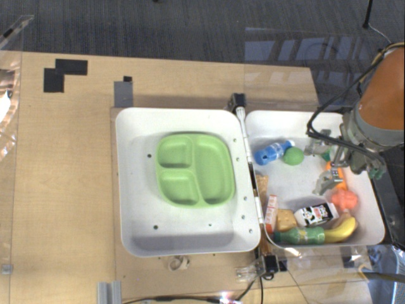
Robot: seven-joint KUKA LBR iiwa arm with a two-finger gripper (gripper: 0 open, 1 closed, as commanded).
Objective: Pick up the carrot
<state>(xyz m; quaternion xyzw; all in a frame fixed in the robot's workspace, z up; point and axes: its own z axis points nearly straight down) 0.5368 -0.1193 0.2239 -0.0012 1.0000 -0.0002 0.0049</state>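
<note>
Camera view, jaws touching carrot (337, 175), grip unclear

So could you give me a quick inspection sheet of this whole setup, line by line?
Surface: tan bench bearing two white bins, left bin and right bin.
Job's things: carrot, orange, in the right bin just under the claw; whether it is gripped cannot be told.
Clutter: green divided plate in the left bin; blue bottle, green ball, banana, small carton, pink toy in the right bin.
Claw: claw low over the right bin's far side.
Cables: black cable looping by the arm.
Surroundings: dark carpet beyond the bench.
</note>
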